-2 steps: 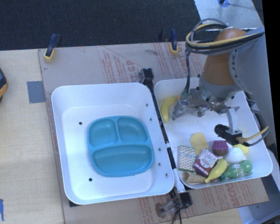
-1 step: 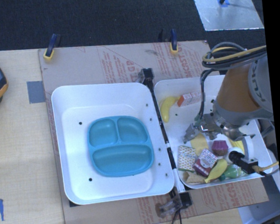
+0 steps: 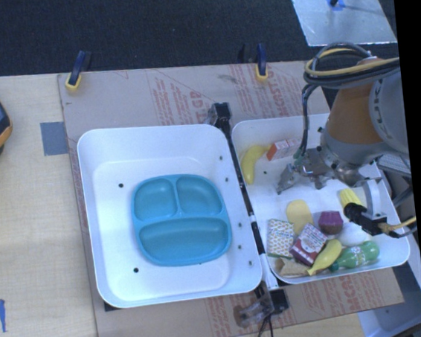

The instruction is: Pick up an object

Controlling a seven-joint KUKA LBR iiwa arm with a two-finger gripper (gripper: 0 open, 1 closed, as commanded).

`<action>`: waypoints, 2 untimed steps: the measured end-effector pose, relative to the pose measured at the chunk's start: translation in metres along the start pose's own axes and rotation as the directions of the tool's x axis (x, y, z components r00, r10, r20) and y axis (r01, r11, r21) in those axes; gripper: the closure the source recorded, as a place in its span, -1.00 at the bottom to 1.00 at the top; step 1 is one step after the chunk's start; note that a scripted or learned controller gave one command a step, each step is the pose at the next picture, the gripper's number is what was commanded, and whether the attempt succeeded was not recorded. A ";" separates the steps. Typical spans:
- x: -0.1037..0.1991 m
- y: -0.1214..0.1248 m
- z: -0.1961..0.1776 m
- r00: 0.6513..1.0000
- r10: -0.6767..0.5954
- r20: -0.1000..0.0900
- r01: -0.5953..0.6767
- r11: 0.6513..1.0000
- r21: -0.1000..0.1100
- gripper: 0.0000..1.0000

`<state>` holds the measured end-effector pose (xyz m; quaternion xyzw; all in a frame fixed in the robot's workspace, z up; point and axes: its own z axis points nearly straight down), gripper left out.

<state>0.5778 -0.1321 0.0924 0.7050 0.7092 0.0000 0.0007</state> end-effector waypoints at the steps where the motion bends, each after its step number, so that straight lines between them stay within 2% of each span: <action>1: 0.029 -0.057 0.001 1.000 0.003 -0.004 -0.003 1.000 0.010 -1.00; 2: 0.027 -0.054 -0.010 1.000 0.002 -0.001 -0.002 1.000 0.007 1.00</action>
